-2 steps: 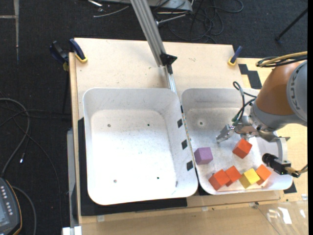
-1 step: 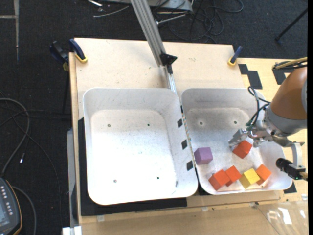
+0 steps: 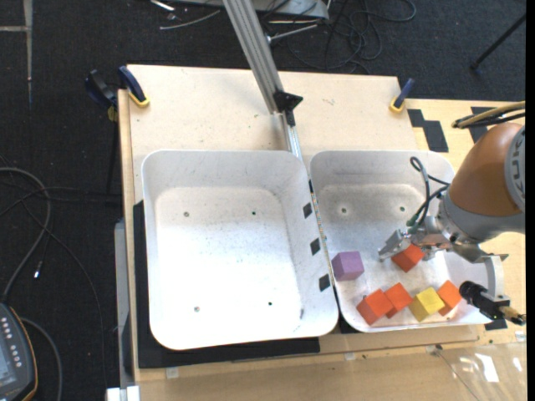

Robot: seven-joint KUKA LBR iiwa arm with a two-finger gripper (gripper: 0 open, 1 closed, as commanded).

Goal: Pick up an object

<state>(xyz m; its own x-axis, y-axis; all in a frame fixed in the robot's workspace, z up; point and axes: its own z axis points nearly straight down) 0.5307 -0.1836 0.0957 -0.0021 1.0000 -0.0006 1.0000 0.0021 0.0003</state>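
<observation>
My gripper (image 3: 411, 247) hangs over the right part of the right bin (image 3: 368, 164), below the grey wrist and orange band. A small red-orange block (image 3: 407, 259) sits between its metal fingers (image 3: 390, 246), and the gripper is shut on it. A purple cube (image 3: 348, 265) lies to the left of it on the bin floor. Along the bin's near wall lie a red-orange block (image 3: 375, 306), an orange block (image 3: 399, 294), a yellow block (image 3: 428, 302) and another orange block (image 3: 449, 294).
The left bin (image 3: 221, 249) lies beside the right one, with a dividing rim between them. A slanted metal pole (image 3: 255, 44) rises from behind the bins. Cables and dark floor surround the wooden bench (image 3: 209, 107).
</observation>
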